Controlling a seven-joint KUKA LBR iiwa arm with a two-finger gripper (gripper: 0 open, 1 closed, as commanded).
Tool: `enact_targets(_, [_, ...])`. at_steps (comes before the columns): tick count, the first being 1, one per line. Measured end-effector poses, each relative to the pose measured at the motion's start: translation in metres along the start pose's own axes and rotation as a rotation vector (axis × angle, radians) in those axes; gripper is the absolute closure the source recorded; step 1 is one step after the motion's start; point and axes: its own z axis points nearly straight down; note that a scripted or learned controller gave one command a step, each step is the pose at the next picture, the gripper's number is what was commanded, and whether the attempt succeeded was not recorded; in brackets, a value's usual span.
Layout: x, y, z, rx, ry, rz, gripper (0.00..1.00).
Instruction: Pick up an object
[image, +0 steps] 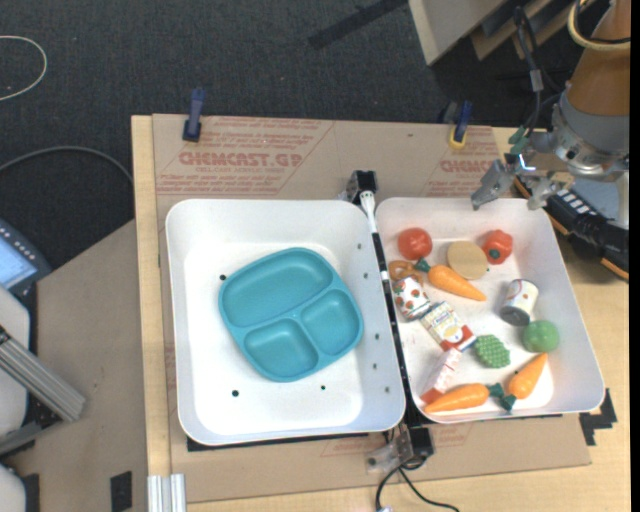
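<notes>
The left bin (190, 300) holds a teal divided plate (290, 312). In the right bin (575, 300), toy foods lie scattered; the red tomato (414, 243) looks light, stiff and smooth, best pinched across its middle. The pincer (512, 187) hovers spread wide and empty over the far rim, tomato nearer the camera, leftward.

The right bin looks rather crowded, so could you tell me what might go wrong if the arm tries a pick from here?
The gripper is open above the right bin's far rim, so it could catch that rim going down. The toys lie packed: the beige disc touches a carrot, so the fingers may nudge neighbours or close on two things.
</notes>
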Motion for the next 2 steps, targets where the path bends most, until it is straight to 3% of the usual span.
enact_targets(1, [0.010,-0.060,0.109,0.014,0.004,0.002,0.00])
enact_targets(2, [0.017,-0.123,0.065,0.004,0.002,0.003,0.00])
